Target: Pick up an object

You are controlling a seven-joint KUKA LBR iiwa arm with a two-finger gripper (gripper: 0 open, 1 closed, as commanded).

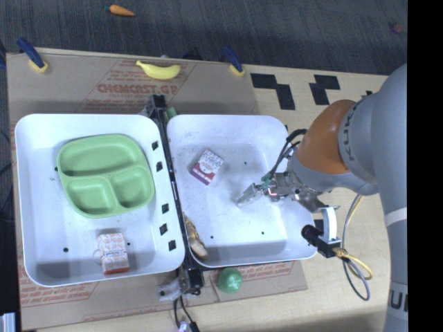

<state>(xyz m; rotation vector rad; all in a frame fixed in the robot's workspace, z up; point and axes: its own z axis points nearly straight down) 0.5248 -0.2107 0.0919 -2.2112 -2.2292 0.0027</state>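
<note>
Your end effector (250,195) is sitting low over the right bin (228,254), toward its right wall, and honestly I can't tell whether it's spread or pressed together; nothing is visibly pinched in it. The closest pickable thing is the small maroon-and-white box (207,166), lying apart from it up toward the bin's left side. There's also a tan object (194,241) tucked in the bin's front-left corner. Over in the left bin (28,185) you've got a green divided tray (105,173) and a small orange-and-white carton (111,252) near the front edge. On the tabletop (62,81), a banana (158,68) lies along the back edge and a green ball (230,280) at the front edge.
</note>
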